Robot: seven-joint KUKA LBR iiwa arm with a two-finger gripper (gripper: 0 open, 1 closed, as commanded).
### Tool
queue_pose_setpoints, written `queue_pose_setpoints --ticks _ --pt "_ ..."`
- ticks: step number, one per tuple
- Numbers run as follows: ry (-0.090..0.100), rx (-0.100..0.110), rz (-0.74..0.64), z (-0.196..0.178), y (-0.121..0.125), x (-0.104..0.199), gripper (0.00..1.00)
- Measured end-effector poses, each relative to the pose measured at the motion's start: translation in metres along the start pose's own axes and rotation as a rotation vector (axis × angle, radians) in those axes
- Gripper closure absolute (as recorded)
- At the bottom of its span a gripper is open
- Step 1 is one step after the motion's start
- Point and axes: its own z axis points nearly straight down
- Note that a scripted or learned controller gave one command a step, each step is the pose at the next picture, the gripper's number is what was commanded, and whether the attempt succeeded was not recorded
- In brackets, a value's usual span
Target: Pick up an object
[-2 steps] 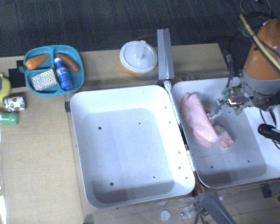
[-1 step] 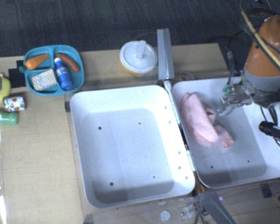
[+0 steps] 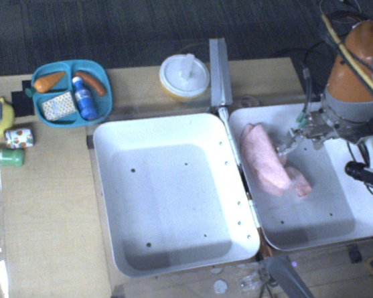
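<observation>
**Ana:** Pink cloth, is it? What is that soft roll lying in the right bin (image 3: pixel 357 222)?

**Ben:** It looks like a rolled pink towel (image 3: pixel 267 160) or a soft toy. It lies on the bin floor toward the left wall, running from the far end down to a rounded end near the middle. The left bin (image 3: pixel 130 263) alongside has bare floor.

**Ana:** And the gripper (image 3: pixel 292 141)?

**Ben:** It sits low, just beside the roll's right flank, reaching in from the grey arm (image 3: pixel 356 100) with its orange band. The fingers look slim and slightly parted, one tip touching or nearly touching the fabric. Nothing is between them, so I would not say it holds anything.

**Ana:** What might spoil the pick?

**Ben:** My guess is that a closing from the side would pinch only a fold of fabric, and the roll would slide out or unroll on lifting. A push could also shove it against the bin wall.

**Ana:** Farther back?

**Ben:** A white lidded cup (image 3: pixel 184 76) stands beyond the bins, and a blue divided tray (image 3: pixel 101 88) of toy food sits at the far left.
</observation>
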Motion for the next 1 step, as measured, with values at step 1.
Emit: queue_pose_setpoints --ticks 1 --pt "-0.004 -0.014 -0.085 0.0711 -0.0178 0.0237 0.00"
